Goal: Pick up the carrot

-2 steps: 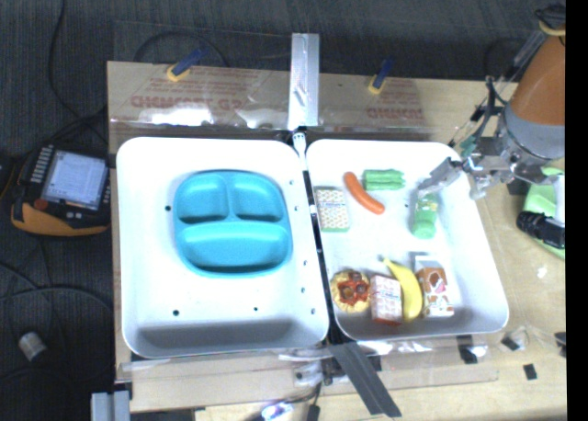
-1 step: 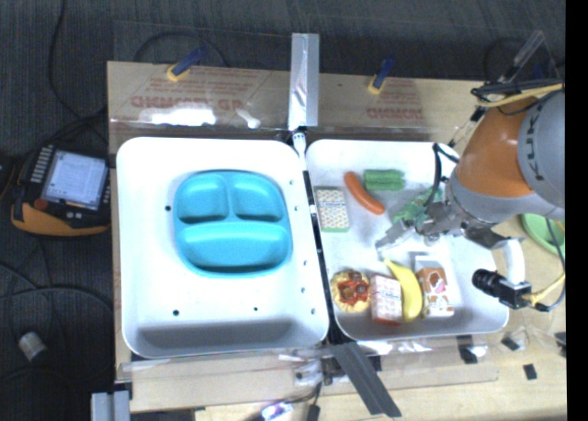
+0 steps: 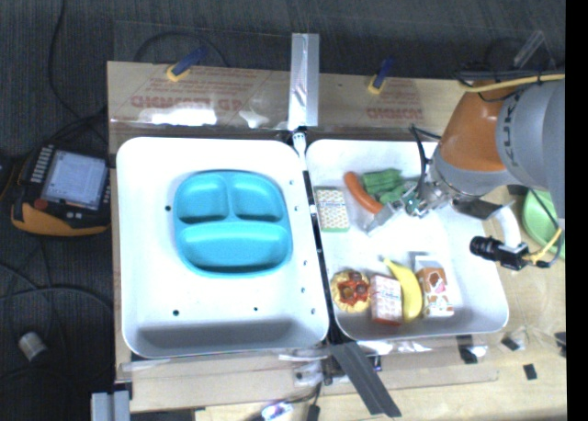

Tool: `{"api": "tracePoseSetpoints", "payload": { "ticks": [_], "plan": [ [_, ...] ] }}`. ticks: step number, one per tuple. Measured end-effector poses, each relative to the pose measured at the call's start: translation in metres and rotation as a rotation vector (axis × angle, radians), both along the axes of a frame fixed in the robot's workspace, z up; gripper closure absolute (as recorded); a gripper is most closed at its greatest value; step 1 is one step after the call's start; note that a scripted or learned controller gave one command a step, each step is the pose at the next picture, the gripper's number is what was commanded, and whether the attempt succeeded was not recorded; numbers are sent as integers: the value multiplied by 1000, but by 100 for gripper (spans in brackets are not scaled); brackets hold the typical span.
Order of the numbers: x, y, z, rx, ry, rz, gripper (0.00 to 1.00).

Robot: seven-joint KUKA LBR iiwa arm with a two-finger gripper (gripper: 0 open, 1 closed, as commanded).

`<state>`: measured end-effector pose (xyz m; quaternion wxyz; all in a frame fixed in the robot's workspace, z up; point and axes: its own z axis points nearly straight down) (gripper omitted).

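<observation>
The carrot (image 3: 359, 190) is orange with a green leafy top (image 3: 382, 180). It lies aslant in the back left part of the right bin (image 3: 478, 295). My gripper (image 3: 390, 210) reaches in from the right and hangs low just to the right of and in front of the carrot, close beside its green top. The carrot rests on the bin floor; nothing shows it lifted or held.
A pale green packet (image 3: 332, 209) lies left of the carrot by the bin divider. Along the front of the right bin sit a pizza toy (image 3: 350, 290), a red box (image 3: 386, 300), a banana (image 3: 408, 287) and a small carton (image 3: 435, 290). The left bin holds a blue divided tray (image 3: 231, 221).
</observation>
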<state>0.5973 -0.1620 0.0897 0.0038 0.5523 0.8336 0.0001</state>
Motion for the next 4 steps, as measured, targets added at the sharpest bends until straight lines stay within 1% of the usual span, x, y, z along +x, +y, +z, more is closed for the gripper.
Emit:
{"api": "tracePoseSetpoints", "payload": {
  "ticks": [1, 2, 3, 4],
  "plan": [
    [59, 17, 0, -4, -1, 260, 0],
    [-3, -30, 105, 1, 7, -272, 0],
    [-9, 9, 51, 4, 8, 80, 0],
    [49, 35, 0, -8, -2, 239, 0]
  ]
}}
